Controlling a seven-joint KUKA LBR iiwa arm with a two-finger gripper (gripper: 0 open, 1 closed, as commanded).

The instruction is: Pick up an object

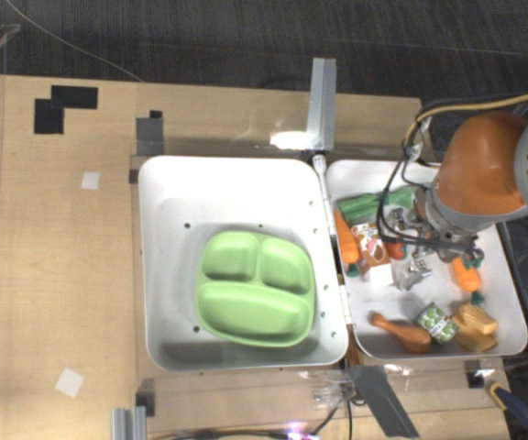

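The gripper is hovering low inside the right bin among small toys, finger state indeterminable, while a green divided tray is lying in the left bin.

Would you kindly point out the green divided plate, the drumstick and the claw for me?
green divided plate (256,288): camera view, middle ridge.
drumstick (403,333): camera view, brown meaty part.
claw (415,269): camera view, between its tips.
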